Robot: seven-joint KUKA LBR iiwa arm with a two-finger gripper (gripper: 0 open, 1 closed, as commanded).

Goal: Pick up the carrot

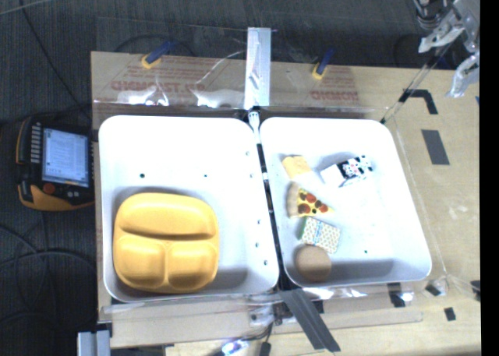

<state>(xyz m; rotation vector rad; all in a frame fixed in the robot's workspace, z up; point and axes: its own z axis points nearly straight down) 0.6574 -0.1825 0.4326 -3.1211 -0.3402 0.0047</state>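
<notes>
We see the pincer (456, 31) at the far right corner, above the bench (452, 191) and well apart from both bins; we cannot tell whether it is wide or narrow. The right bin (405, 191) holds a pizza slice (308, 202), a black-and-white toy (352, 168), a patterned block (321, 234) and a brown ball (313, 262); we cannot tell which, if any, is the carrot. A yellow loaf (166, 240) lies in the left bin (171, 152).
</notes>
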